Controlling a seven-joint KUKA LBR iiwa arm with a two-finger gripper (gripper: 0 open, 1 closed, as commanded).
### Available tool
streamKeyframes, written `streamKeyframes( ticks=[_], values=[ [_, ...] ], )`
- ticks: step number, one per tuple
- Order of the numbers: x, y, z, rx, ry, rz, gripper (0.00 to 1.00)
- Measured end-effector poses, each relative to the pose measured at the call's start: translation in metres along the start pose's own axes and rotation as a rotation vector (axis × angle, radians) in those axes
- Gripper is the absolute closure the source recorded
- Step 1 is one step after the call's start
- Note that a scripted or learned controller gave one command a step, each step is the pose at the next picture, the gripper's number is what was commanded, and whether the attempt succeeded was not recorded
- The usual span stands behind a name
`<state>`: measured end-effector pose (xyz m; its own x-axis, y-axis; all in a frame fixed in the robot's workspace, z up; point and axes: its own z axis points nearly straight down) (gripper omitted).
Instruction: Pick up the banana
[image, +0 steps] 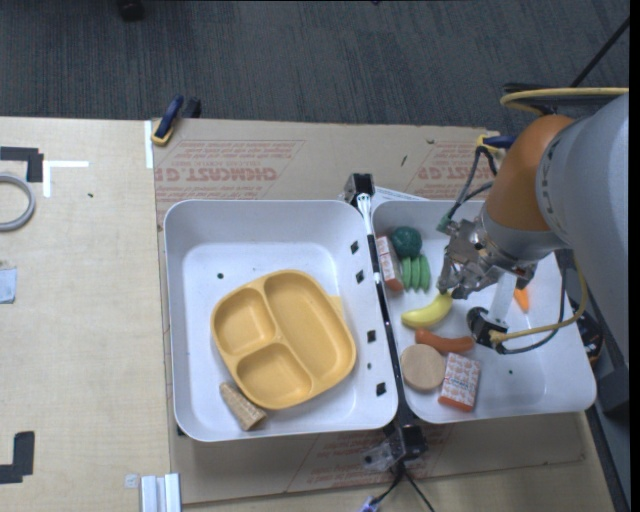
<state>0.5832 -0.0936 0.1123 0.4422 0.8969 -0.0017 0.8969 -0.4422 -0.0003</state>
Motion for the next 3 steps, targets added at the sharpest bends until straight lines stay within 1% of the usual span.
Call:
streamKeyframes(
  ticks=[1, 2, 3],
  values=[
    [0.0, 0.0, 0.0, 0.001, 0.0, 0.0, 0.0],
    [-0.008, -0.004, 0.02, 0.002, 0.001, 0.002, 0.0],
    [-0.008, -0.003, 0.011, 0.002, 0.0, 0.002, 1.0]
  ],
)
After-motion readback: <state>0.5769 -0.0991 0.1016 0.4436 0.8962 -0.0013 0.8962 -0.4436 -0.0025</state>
